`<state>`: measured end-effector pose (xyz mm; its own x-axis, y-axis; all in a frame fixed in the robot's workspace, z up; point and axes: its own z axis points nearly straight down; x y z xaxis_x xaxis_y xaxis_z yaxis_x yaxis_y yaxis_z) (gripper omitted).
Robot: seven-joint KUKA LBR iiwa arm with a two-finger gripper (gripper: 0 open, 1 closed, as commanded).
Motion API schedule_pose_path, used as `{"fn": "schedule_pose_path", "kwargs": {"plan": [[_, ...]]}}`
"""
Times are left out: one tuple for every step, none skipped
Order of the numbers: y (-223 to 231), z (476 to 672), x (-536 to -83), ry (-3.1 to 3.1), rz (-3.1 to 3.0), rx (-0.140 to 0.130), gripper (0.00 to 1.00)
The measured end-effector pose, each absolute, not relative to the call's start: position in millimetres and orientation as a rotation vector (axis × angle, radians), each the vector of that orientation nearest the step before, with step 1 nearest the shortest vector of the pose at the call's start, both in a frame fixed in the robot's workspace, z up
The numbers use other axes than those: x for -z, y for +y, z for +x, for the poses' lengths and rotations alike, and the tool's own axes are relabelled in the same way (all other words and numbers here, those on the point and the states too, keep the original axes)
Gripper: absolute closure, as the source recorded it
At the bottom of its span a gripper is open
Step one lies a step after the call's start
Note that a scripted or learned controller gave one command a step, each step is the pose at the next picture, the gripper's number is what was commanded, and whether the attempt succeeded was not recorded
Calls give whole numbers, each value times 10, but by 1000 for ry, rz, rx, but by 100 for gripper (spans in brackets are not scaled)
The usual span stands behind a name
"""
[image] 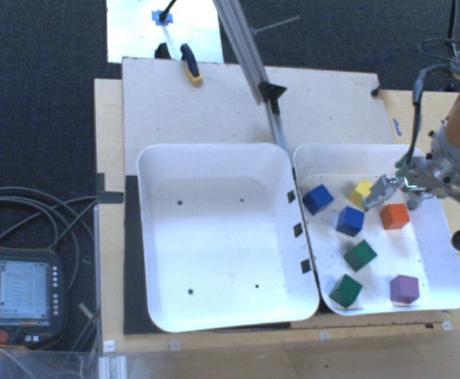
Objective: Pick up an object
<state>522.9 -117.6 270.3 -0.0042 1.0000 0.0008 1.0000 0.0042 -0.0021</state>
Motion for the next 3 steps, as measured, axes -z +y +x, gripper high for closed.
{"fn": "schedule_pose_path", "kwargs": {"plan": [[-1178,5235,-2722,-2226,-2219,2,0],[-1182,5304,-2124,-2221,-2217,-3,0],[-1255,5370,-1585,-2221,-2218,-3,0]]}}
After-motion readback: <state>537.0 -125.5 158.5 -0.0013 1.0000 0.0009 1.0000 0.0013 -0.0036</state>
